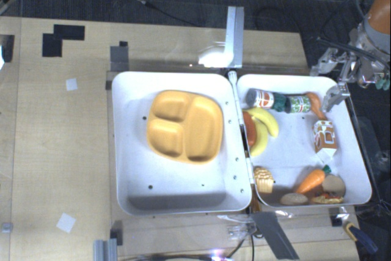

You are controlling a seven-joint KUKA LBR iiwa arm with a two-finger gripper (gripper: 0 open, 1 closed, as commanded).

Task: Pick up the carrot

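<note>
while the grey arm with its orange band [377, 9] reaches in from the right, the hand [342, 79] sits over the far right corner of the right shallow white bin [360, 150], above the rim; whether its fingers are apart or together i cannot tell, and nothing is seen between them. small orange plastic carrot with a green tip [313, 180] lies tilted near the bin's near right corner, well apart from the hand, touching a rounded tan-grey lump [333, 184] just to its right. a flat brown oval piece [294, 198] lies just in front of the carrot, a small ribbed yellow-tan item [264, 178] at the near left. yellow plastic banana [264, 126] lies by the left wall, beside a red-brown strip [248, 128]. along the far wall: a red-and-white can on its side [261, 98], a dark green can [295, 104], an orange sausage-like piece [316, 105]. a small brown-and-white carton [325, 135] lies near the right wall. left white bin [131, 180] holds a yellow three-compartment plastic tray [184, 126]. both bins rest on the pale wood table [55, 150].
</note>
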